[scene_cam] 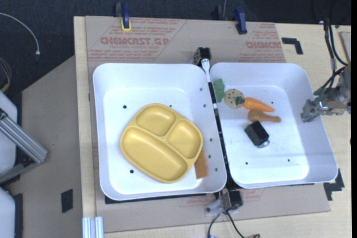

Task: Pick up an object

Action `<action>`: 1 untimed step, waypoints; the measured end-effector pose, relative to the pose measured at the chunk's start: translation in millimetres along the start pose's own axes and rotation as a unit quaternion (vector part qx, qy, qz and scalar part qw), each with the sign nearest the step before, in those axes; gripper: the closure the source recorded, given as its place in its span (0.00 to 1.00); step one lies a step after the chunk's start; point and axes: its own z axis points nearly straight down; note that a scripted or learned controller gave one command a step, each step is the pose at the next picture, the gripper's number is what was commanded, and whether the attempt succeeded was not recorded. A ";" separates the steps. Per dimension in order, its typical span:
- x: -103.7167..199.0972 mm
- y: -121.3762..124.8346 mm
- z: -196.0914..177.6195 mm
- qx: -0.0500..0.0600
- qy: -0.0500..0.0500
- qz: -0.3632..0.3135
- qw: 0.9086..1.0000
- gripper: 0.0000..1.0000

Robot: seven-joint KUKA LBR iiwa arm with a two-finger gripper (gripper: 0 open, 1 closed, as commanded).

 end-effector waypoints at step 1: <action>-2.5 10.7 -59.2 -0.001 0.000 -0.001 1.000 1.00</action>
